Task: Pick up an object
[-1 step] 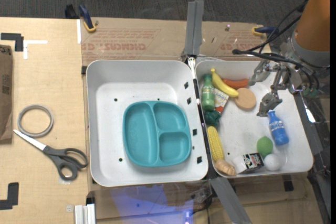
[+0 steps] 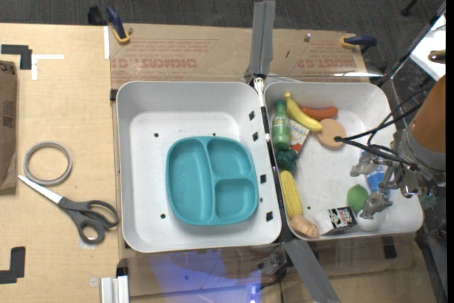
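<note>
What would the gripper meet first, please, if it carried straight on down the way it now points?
Most likely the green round object in the right bin, lying just beside the gripper; depth is unclear, so it might reach bare floor next to it instead.

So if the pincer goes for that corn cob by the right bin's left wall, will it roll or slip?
The corn cob looks rounded and long, so it may roll sideways. Its surface appears glossy, so possibly slippery. It lies close to the wall, leaving little finger room.
</note>
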{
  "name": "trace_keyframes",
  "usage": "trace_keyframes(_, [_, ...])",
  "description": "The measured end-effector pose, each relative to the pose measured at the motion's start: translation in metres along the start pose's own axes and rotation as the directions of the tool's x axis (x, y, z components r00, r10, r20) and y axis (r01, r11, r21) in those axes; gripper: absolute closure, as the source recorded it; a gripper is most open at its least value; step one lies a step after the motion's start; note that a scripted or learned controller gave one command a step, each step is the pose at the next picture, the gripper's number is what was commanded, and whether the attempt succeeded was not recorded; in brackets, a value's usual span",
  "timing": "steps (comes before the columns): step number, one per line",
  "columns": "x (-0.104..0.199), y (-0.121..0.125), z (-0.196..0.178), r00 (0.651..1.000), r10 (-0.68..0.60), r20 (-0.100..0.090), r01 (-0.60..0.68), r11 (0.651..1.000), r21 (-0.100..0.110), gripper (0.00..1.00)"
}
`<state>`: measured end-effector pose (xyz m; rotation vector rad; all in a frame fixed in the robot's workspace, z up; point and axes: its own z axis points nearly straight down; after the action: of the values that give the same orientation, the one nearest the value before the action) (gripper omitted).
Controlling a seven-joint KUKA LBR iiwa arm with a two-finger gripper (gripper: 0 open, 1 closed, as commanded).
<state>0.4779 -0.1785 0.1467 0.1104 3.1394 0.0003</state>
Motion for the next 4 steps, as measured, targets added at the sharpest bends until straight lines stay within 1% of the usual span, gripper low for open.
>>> trace_keyframes(1, [-0.003,-0.043,0.055,0.998,0.067,0.0,-0.067,0.998,0.0,0.0])
trace_keyframes(2, [0.001,0.019,0.055,1.0,0.01,0.0,-0.01,1.0,-0.001,0.0])
trace_keyframes(3, [-0.068,0.08,0.051,0.999,-0.038,0.011,0.038,0.999,0.014,0.0])
trace_keyframes(4, [-0.029,0.076,0.053,0.988,0.154,0.006,-0.154,0.988,0.005,0.0])
